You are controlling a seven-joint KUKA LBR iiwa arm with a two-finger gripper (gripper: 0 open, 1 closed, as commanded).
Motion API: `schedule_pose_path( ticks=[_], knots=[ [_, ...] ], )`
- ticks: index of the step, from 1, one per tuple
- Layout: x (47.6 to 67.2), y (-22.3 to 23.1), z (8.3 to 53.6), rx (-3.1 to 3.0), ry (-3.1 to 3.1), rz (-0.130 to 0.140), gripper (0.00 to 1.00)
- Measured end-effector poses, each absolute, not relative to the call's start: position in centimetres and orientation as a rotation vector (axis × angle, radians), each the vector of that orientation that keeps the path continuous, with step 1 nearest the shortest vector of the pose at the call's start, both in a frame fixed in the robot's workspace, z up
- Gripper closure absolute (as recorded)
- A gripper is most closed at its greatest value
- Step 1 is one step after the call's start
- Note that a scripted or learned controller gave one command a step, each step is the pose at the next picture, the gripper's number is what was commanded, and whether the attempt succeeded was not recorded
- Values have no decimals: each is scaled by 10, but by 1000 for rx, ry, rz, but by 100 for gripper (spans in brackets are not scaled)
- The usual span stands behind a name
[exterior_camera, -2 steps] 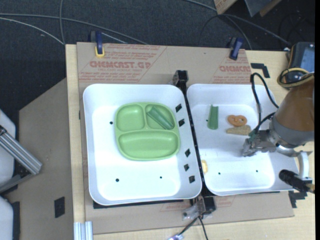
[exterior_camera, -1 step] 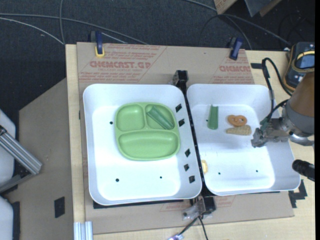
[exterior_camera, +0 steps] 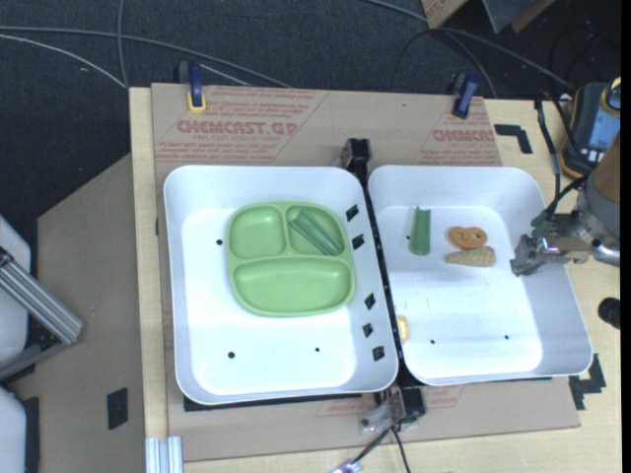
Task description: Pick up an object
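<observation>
In the right bin [exterior_camera: 473, 348] lie a green stick-shaped piece [exterior_camera: 421, 232], an orange pretzel-shaped piece [exterior_camera: 466, 236] and a tan bread-like piece [exterior_camera: 470, 257] just below it. My gripper [exterior_camera: 529, 257] hangs at the bin's right side, a short way right of the tan piece, apart from it. Nothing shows between its fingers. The left bin [exterior_camera: 266, 358] bears a green divided plate [exterior_camera: 290, 259] with a darker green object [exterior_camera: 315, 230] in its upper right compartment.
A black divider with clips [exterior_camera: 367, 264] runs between the bins. Blue clamps [exterior_camera: 196, 85] [exterior_camera: 463, 94] hold the cardboard sheet at the back. Cables cross the dark floor behind the bench. A small yellow bit [exterior_camera: 402, 329] lies at the right bin's left edge.
</observation>
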State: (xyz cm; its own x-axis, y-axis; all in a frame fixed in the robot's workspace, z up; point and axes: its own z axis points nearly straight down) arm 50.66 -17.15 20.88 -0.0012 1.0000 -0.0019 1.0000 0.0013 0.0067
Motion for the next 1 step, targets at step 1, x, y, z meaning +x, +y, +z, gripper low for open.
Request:
schedule_pose_path(
  ticks=[1],
  knots=[
    [521, -112, 220, 2212, 2229, 6, 100]
  ],
)
